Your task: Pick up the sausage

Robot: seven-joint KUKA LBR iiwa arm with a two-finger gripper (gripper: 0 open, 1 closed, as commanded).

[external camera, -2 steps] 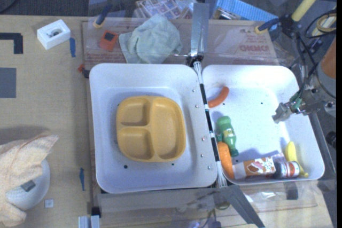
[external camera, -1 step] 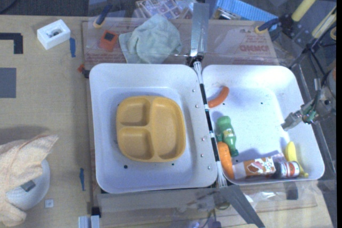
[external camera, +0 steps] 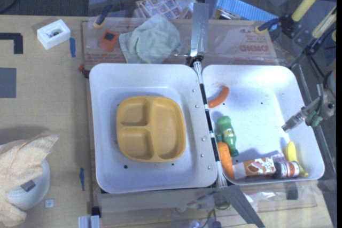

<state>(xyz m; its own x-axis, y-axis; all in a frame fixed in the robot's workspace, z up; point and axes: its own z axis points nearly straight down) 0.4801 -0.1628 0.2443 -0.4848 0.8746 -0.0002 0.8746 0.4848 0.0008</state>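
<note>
A single sausage (external camera: 218,97) lies loose on the floor of the right bin (external camera: 256,80), in its upper-left part close to the divider between the two bins, tilted with its upper end pointing toward the far wall. Nothing touches it and nothing lies on it, so it looks open to a grasp from above, though its nearness to the bin's wall may crowd one side of an approach.

Just below it stands out one green bottle (external camera: 226,134) lying on its side, and below that one carrot (external camera: 225,160) pressed along the divider. One sauce bottle (external camera: 266,168) rests along the near wall, with one banana (external camera: 292,154) beside its cap end in the near right corner (five loose items in this bin in all, apparently scattered rather than arranged).

The gripper (external camera: 293,122) hangs over the right side of that bin, well apart from the sausage and carrying nothing that can be seen; whether its claw is spread or closed cannot be told at this size.

The left bin (external camera: 104,88) bears one yellow divided plate (external camera: 151,128) with three compartments. Beyond the bins lies one crumpled pale cloth (external camera: 151,40).
</note>
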